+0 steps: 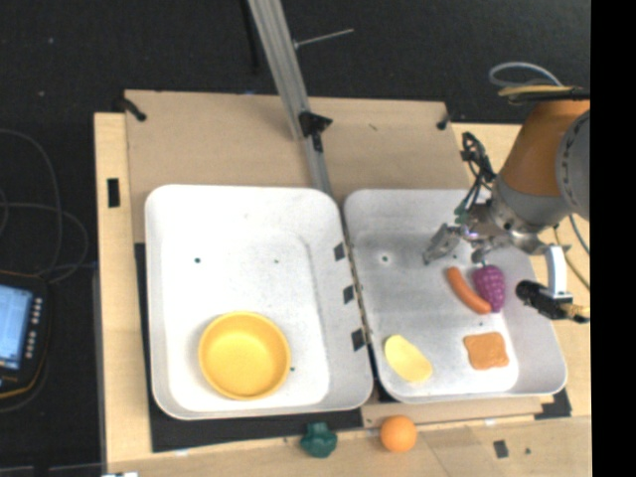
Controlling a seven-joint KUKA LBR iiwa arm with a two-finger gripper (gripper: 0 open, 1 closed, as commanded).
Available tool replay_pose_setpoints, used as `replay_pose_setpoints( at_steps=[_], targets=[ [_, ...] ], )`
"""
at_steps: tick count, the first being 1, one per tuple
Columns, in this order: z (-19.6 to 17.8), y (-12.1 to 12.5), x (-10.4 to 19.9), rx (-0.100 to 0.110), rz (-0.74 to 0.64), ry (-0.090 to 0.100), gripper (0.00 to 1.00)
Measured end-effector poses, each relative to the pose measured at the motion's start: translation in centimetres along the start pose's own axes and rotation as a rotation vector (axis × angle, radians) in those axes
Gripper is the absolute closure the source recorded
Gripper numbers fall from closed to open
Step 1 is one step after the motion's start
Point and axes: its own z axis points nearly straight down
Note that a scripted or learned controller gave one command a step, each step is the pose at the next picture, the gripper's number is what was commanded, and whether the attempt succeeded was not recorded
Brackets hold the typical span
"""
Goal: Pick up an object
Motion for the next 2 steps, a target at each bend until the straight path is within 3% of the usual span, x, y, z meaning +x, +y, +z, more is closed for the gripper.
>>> replay_pose_setpoints(
  at_steps=[1, 2],
  targets=[
    [3.1, 0.0, -0.1, -0.001, 0.001, 0.000, 0.00],
    [1.8, 0.1, -0.2, -0.007, 0.002, -0.001, 1.00]
  ],
)
